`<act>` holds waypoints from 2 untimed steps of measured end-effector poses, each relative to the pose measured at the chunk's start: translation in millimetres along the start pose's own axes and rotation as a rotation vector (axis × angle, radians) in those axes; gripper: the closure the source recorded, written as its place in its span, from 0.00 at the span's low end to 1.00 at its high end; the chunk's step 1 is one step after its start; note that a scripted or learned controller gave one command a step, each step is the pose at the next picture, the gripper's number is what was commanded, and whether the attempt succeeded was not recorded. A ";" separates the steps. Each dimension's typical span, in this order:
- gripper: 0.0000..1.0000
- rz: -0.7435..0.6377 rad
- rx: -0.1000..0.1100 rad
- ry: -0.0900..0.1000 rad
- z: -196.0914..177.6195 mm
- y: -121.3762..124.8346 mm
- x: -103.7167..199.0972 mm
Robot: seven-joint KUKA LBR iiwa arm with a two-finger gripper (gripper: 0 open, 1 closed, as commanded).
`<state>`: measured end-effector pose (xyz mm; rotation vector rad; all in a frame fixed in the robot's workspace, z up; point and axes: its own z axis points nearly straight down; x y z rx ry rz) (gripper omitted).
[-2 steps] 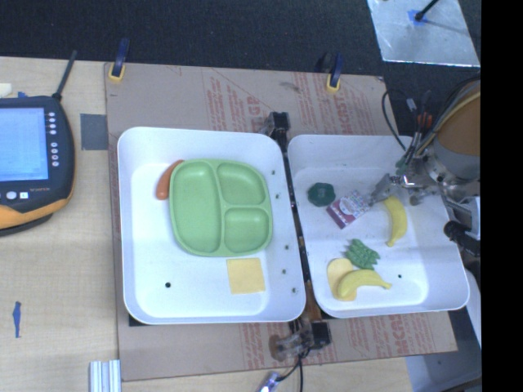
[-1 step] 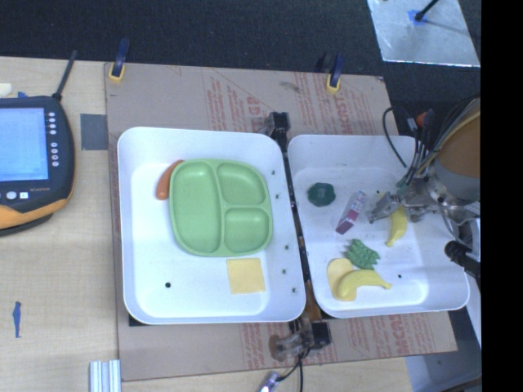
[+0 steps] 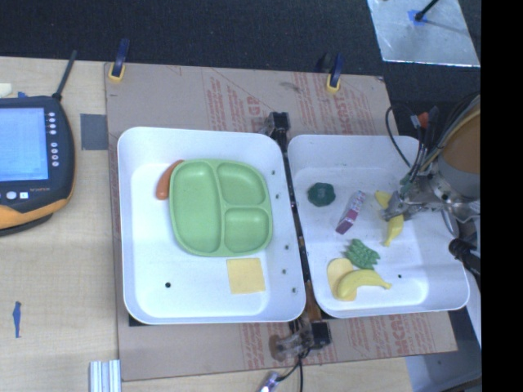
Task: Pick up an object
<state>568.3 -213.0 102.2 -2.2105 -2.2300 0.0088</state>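
Observation:
My gripper (image 3: pixel 403 205) hangs low over the right side of the right bin (image 3: pixel 425 300), reaching in from the right edge. Directly under and beside it lies a slim yellow piece (image 3: pixel 393 233), with a smaller yellow bit (image 3: pixel 382 197) just to its upper left. The gripper's tip overlaps the top of the yellow piece, and I cannot tell whether it touches it. Also in this bin are a dark green lump (image 3: pixel 321 193), a purple and pink tube (image 3: pixel 351 211), a green broccoli toy (image 3: pixel 361 254) and a yellow banana (image 3: pixel 365 282).
The left bin (image 3: pixel 131 219) holds a green divided plate (image 3: pixel 221 207), an orange-red item (image 3: pixel 163 180) tucked at its left edge and a flat yellow square (image 3: pixel 246 275). A control pendant (image 3: pixel 29 162) lies on the bench at far left. Cables trail near the arm.

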 end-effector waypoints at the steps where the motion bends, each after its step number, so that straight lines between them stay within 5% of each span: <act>1: 1.00 0.003 -0.003 0.003 -63.3 29.9 59.8; 2: 1.00 0.000 0.000 0.003 -90.0 12.6 155.5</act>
